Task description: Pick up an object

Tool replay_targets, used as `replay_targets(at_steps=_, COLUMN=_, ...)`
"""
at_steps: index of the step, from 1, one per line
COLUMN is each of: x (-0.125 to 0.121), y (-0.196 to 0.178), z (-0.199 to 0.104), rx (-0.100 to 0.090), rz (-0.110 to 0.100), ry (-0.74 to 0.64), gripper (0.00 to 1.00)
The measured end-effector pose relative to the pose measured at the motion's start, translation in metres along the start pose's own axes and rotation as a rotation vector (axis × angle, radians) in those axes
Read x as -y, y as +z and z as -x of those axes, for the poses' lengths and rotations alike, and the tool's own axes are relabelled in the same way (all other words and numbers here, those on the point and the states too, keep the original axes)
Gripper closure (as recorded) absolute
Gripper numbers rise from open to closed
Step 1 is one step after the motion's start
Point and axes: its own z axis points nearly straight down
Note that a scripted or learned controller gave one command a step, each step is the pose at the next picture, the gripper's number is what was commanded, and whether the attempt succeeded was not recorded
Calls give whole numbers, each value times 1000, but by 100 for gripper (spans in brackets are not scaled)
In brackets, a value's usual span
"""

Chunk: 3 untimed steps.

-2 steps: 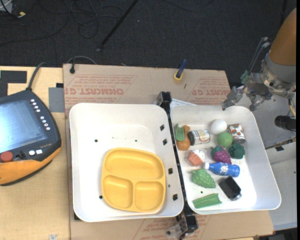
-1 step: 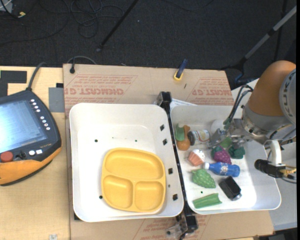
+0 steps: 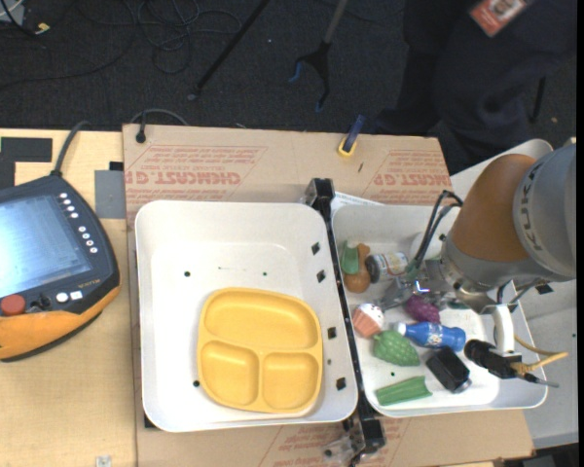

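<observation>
Camera view puts the arm [image 3: 511, 222] reaching in from the right, low over the right bin [image 3: 526, 397], its end effector [image 3: 416, 286] down among the clutter at the bin's middle. Whether it is apart or together I cannot tell; the wrist hides it. Right at its tip sits a small purple object [image 3: 423, 308], with a blue-and-white bottle [image 3: 434, 336] just nearer and a green pod-shaped toy [image 3: 396, 348] beside that. The left bin [image 3: 165, 261] carries a yellow divided tray [image 3: 260, 349]. To do this well, I'd say it should settle squarely on one item, the purple piece looks likeliest, and lift straight up without snagging neighbours.
</observation>
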Motion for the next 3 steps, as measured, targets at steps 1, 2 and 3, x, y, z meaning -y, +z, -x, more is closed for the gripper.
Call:
replay_targets(at_steps=1, x=-1, y=-13, z=4, rx=1, rz=4, ry=10, gripper=100)
replay_targets(at_steps=2, x=5, y=-108, z=-61, rx=0, rz=11, ry=-4, gripper=100)
replay_targets(at_steps=3, x=52, y=-197, z=-104, rx=0, rz=10, ry=-3, gripper=100)
